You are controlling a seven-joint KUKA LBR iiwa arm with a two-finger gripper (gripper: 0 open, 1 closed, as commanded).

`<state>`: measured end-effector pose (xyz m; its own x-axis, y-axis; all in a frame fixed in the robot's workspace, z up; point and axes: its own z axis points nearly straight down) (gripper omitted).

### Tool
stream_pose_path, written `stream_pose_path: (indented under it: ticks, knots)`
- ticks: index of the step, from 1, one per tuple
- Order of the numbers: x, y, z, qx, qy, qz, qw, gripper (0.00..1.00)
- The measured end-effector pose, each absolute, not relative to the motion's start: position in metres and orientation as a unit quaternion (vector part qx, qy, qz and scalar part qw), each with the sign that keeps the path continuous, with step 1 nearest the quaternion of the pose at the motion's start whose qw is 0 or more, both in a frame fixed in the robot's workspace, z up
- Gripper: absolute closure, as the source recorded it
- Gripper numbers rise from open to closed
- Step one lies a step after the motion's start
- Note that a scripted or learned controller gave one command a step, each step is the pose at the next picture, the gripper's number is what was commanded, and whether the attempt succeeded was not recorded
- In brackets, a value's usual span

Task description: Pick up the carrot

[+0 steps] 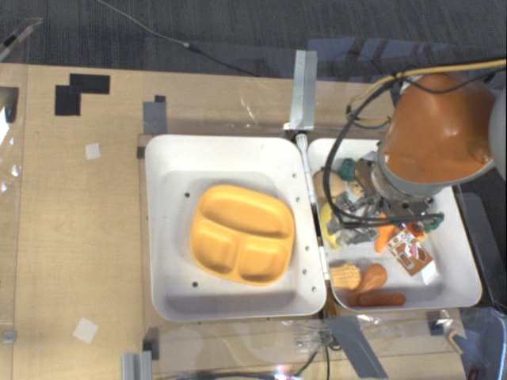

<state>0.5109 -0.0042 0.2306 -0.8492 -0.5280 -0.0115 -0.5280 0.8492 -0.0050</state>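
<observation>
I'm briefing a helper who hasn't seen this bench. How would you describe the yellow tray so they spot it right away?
Start at the two white bins side by side and take the left bin, the one away from the arm. The yellow tray lies in its middle, a rounded plate with three compartments. It is far larger than the small food items crowded in the right bin.

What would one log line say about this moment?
task: pick up carrot | gripper: low in right bin | carrot: lying beside gripper, not held | yellow tray: left bin
</observation>
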Motion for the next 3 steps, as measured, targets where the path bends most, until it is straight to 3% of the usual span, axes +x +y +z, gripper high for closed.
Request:
stream_pose_path:
  ticks: [1,2,3]
  knots:
    - [0.516,-0.039,0.418,-0.362,0.932,-0.0048,0.01,1.0]
    - [0.506,-0.139,0.265,-0.469,0.883,0.0007,0.0,1.0]
    - [0.508,-0.136,0.269,-0.471,0.882,-0.002,0.004,0.0]
